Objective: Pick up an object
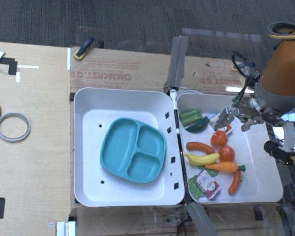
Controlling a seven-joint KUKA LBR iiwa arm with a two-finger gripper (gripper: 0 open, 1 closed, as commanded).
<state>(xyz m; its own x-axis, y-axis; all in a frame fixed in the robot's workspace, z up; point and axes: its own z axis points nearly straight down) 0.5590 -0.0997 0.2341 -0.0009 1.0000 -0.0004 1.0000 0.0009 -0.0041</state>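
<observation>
The right bin point(262, 192) holds toy foods: a light green vegetable point(190, 115) on a dark green one point(200, 125), two red tomatoes point(219, 138) point(227, 153), a red sausage point(200, 147), a yellow banana point(202, 159), an orange carrot point(225, 167), a red chili point(235, 182) and a small printed packet point(206, 185). My gripper point(224, 119) hangs low over the bin's back part, just above the upper tomato and right of the green vegetables. Nothing shows clearly between its tips.
The left bin point(85, 186) holds a blue divided plate point(134, 150). A grey divider post point(177, 62) rises between the bins at the back. A tape roll point(12, 127) lies on the wooden bench at far left, and a blue and yellow tool point(84, 47) sits behind the bins.
</observation>
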